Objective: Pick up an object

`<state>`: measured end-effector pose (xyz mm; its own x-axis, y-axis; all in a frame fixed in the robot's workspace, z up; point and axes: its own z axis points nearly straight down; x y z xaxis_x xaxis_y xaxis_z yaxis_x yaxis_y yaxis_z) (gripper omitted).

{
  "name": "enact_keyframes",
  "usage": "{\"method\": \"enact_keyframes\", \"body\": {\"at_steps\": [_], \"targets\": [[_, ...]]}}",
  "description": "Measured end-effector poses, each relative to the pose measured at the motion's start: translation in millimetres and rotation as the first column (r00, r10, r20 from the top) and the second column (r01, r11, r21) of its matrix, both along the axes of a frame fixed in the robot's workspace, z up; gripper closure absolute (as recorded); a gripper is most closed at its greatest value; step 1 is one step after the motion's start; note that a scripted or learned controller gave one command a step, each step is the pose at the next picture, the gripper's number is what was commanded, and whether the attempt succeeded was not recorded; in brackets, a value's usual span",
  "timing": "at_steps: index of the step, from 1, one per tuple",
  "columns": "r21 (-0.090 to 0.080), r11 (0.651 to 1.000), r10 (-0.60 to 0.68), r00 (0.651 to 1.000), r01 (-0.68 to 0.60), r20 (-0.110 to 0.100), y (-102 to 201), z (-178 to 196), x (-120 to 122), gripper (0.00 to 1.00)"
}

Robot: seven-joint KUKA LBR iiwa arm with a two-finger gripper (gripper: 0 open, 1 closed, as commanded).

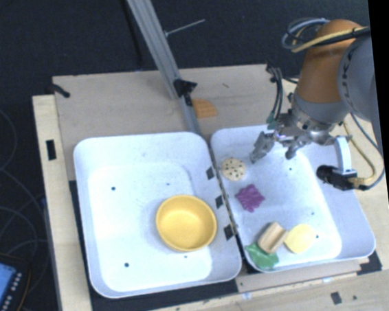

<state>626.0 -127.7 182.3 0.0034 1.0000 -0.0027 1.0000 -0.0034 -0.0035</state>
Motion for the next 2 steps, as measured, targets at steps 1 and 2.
{"method": "enact_keyframes", "body": {"at_steps": [1,2], "targets": [[0.0,1.0,0.0,1.0,0.0,0.0,3.6,-60.9,3.6,0.0],[0.002,1.0,-0.005,1.0,0.005,0.007,3.2,-45.8,5.6,1.0]]}}
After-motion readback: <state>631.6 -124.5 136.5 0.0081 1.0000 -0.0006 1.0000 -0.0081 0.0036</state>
